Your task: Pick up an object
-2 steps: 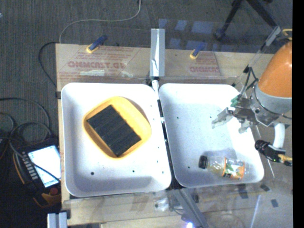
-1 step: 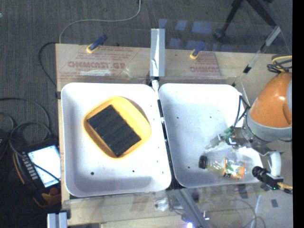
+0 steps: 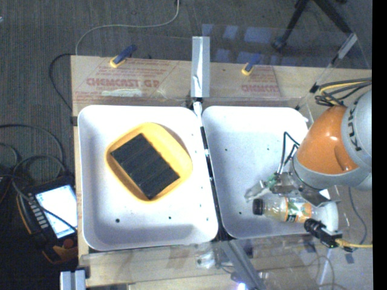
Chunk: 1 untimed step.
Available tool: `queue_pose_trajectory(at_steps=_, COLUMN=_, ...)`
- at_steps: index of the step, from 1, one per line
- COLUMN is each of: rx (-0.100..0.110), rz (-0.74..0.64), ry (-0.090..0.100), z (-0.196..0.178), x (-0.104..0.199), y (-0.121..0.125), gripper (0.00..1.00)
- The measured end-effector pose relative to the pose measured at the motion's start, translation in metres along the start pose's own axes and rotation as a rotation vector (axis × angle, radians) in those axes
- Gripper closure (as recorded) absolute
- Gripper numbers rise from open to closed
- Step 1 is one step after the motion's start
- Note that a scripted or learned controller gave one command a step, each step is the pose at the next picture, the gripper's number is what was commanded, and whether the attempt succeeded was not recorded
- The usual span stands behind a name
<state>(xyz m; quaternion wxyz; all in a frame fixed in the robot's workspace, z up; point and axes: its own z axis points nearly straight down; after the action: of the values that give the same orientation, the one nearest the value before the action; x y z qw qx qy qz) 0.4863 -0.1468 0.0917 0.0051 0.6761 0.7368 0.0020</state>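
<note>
Orange-banded arm [image 3: 329, 147] bends over right bin [image 3: 242, 156]; fingers [image 3: 261, 189] spread beside bottle [image 3: 284, 209].

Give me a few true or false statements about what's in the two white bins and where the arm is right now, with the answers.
1. A yellow dish holding a dark ridged block sits in the left bin. True.
2. A small bottle lies on its side in the right bin. True.
3. The bottle is in the left bin. False: it lies in the right bin, near its front right corner.
4. The arm is over the left bin. False: it is over the right bin's right side, above the bottle.
</note>
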Motion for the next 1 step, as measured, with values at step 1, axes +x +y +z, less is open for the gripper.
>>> queue_pose_trajectory(at_steps=1, rx=0.013, rz=0.251, ry=0.003, z=-0.0273, x=-0.0502, y=-0.0072, gripper=0.00)
